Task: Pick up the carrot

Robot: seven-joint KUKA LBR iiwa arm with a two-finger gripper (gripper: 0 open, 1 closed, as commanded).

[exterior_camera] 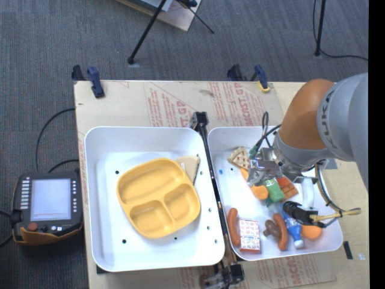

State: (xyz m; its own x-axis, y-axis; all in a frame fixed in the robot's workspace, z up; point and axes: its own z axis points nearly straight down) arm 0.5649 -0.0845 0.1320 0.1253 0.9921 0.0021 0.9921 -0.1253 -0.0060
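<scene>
Looming largest and highest over the bench was the grey arm (pixel 337 119) with its orange band, which reached in from the right and hung over the right bin (pixel 224 138). Its gripper (pixel 260 174) pointed down into the clutter near the bin's middle, and whether it was apart or together could not be told. Directly below the gripper and just touching its tip lay the carrot (pixel 260 192), an orange piece on the bin floor, with nothing visibly clamping it. Right beside the carrot, on the gripper's arm side, sat a green block (pixel 275 191) against an orange ridged piece (pixel 287 188). Up and to the far side of the gripper lay a waffle-like cracker (pixel 239 158). Farther below were a sausage (pixel 233 224), a small red-and-white packet (pixel 249 234), a brown mushroom-shaped toy (pixel 278 229) and a round orange fruit (pixel 311 232). Well away from the gripper, the left bin (pixel 96 161) held a yellow divided plate (pixel 157 196).
</scene>
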